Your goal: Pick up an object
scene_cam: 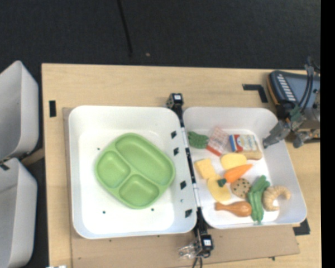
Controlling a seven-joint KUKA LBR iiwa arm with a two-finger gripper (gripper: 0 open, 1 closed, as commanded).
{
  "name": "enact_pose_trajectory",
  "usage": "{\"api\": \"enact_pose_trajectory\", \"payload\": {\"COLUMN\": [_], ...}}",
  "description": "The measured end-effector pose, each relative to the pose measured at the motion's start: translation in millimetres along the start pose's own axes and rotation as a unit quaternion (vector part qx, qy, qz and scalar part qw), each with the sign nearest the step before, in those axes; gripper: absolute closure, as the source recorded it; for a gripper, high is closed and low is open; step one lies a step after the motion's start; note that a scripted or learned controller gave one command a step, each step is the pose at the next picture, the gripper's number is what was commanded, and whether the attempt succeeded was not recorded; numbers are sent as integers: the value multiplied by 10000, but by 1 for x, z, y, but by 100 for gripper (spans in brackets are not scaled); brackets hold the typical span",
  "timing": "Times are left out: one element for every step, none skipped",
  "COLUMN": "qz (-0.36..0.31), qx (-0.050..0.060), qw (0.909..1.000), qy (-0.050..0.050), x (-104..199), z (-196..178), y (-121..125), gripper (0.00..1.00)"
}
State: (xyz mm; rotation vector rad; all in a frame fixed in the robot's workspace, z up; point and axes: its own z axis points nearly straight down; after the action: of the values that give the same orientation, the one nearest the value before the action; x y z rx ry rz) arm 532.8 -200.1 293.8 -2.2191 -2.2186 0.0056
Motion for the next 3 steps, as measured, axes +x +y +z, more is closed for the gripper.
{"api": "enact_pose_trajectory", "payload": {"qz": [4, 31, 17], "qx": [51, 23, 8], "qw": [10000, 10000, 10000], "qy": [24, 7, 2], "x": [31, 28, -13], "z": [90, 78, 199], "y": [-46, -43, -26], "gripper": [0, 100, 100]}}
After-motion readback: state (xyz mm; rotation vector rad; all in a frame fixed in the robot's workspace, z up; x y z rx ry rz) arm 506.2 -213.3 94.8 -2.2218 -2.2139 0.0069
